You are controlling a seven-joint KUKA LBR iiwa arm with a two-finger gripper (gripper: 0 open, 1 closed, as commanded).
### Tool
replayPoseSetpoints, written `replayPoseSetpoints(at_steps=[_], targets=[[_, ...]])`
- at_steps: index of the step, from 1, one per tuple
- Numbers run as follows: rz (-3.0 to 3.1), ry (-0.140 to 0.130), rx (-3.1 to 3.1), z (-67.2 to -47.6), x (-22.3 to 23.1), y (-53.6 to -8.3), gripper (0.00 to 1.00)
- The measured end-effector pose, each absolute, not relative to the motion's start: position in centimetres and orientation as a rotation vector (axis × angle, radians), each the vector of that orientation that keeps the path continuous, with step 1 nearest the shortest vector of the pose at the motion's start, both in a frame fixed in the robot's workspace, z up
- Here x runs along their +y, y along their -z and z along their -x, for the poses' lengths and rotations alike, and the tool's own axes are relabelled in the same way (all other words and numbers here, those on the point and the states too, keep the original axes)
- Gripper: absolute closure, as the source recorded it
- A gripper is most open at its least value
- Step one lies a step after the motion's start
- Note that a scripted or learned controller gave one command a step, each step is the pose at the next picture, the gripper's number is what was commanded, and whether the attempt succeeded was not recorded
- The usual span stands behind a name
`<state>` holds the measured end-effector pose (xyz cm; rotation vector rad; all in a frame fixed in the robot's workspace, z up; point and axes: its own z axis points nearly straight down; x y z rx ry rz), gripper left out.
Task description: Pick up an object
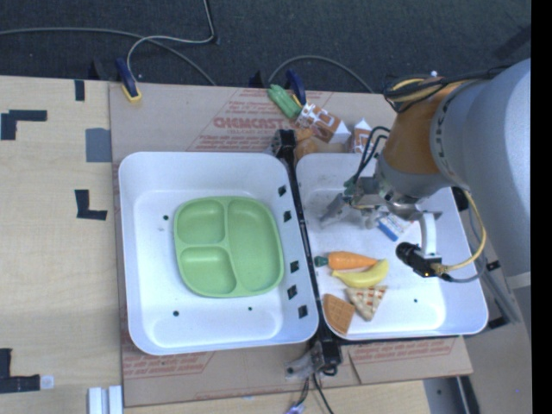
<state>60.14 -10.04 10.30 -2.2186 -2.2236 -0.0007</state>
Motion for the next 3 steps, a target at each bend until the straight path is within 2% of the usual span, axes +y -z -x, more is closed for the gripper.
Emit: replayPoseSetpoints(at_steps=[1, 2, 3], targets=[[2.224, -0.002, -2.220, -51.5, -14.2, -8.6, 0.00], [2.226, 0.001, -2.224, -51.6, -14.2, -9.6, 1.00], [2.219, 0.001, -2.224, -57.0, -7.3, -18.4, 1.00]])
